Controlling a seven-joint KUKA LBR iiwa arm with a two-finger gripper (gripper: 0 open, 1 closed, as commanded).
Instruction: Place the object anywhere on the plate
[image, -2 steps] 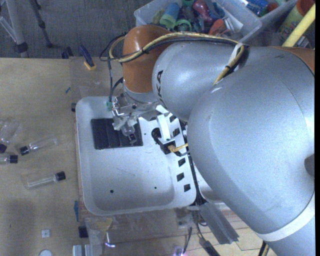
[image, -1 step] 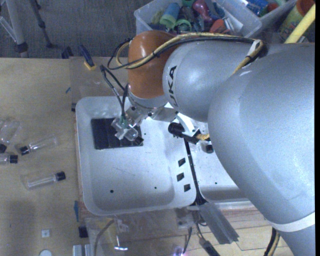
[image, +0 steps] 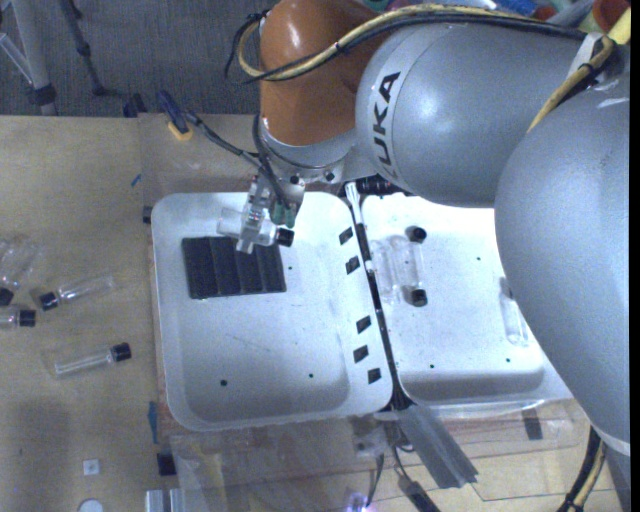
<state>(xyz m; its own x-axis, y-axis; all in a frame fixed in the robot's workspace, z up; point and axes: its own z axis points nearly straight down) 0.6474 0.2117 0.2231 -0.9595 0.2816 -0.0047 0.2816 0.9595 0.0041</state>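
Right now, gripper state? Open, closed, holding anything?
Gripper: over the dark plate in the left bin, a clear vial apparently between its fingers; likely closed on it.

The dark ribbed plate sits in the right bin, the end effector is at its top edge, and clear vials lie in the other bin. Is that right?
Not quite. The camera view shows the dark ribbed plate in the left bin, not the right. The end effector is at its top edge, and the clear vials lie in the right bin.

The wooden bench bears two white bins side by side, with clear vials lying left of them.
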